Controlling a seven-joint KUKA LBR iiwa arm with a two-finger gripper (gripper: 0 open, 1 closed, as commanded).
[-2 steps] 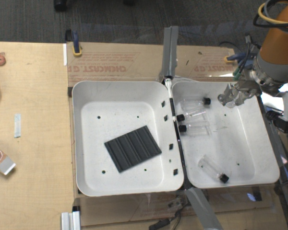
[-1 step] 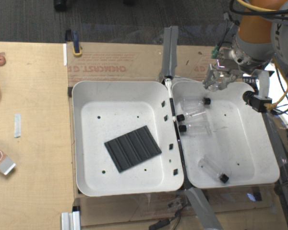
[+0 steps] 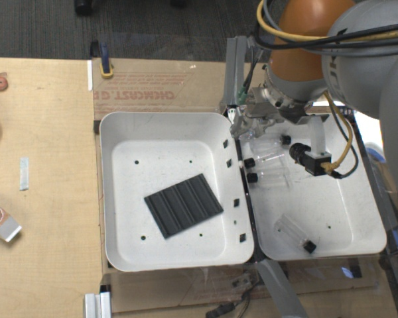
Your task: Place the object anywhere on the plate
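Arm (image 3: 358,38) is in from the right, with the orange band (image 3: 305,28) over the back edge of the right bin (image 3: 358,237). The end effector (image 3: 255,130) is low over that bin's back-left corner, right beside the wall it shares with the left bin (image 3: 113,177). Can't tell open vs closed: the tip is lost in clear plastic and cable clutter. Nothing is visibly gripped.

Plate (image 3: 184,205) is a dark grey ribbed rectangle. It lies flat in the left bin, a bit front of centre and rotated diagonally to the bin walls. Nothing is on it.

Object (image 3: 294,231), best guess: a small clear piece with a black end, lying on the right bin floor near the front. It is well apart from the end effector and not touching the plate. More clear material with black bits (image 3: 268,159) sits just below the end effector; can't tell if that is loose or part of the tool.

Yellow cable (image 3: 278,28) loops round the wrist, and a black connector (image 3: 304,156) hangs over the right bin.

Both bins sit on cardboard (image 3: 146,85) with mirrored print, and a blue clamp (image 3: 103,59) is at its back edge. On the counter (image 3: 46,124) to the left are a small grey strip (image 3: 24,174) and a wrapped packet (image 3: 1,220).
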